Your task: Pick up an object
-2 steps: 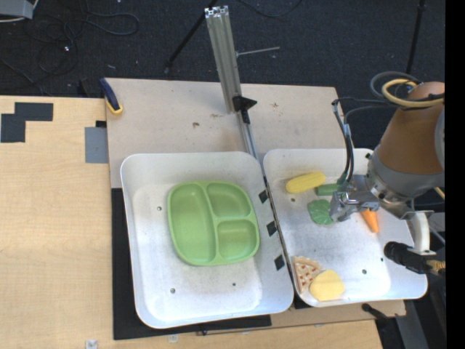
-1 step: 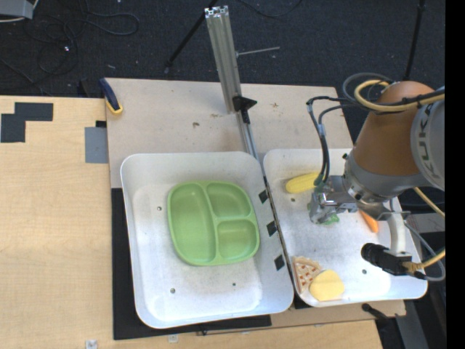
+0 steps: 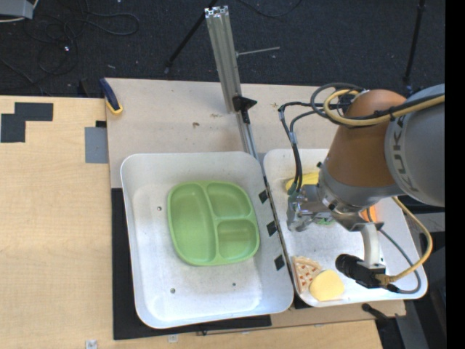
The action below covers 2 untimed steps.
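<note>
We lower our gripper [image 3: 304, 217] into the right bin [image 3: 280, 167], above a waffle-patterned piece [image 3: 305, 271], seeking an object; its grip we cannot tell.

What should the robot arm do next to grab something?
Probably go straight down. The gripper hangs over the right bin, near a yellow thing. The waffle piece and yellow lump lie nearer the front. The green plate sits in the left bin.
</note>
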Available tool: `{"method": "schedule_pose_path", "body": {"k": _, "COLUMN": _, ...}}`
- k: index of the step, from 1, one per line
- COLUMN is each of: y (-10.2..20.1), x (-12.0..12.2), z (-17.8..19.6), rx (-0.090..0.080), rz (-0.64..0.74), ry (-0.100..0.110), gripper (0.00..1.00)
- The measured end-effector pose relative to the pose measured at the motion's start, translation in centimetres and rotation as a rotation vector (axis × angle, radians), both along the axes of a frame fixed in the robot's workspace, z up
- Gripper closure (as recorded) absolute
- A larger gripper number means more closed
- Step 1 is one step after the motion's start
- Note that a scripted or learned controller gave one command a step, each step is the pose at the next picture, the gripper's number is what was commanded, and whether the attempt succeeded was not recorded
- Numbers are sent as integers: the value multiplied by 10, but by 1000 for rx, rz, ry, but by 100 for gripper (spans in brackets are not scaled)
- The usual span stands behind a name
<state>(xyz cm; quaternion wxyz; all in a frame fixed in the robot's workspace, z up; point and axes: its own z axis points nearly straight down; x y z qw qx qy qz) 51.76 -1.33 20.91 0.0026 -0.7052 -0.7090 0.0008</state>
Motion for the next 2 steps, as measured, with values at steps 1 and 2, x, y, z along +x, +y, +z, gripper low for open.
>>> {"method": "schedule_pose_path", "body": {"k": 1, "y": 56, "x": -12, "z": 1, "rx": 0, "rz": 0, "ry": 1, "gripper": 100}}
{"method": "schedule_pose_path", "body": {"k": 2, "y": 105, "x": -21, "z": 8, "rx": -1, "rz": 1, "ry": -1, "gripper": 100}}
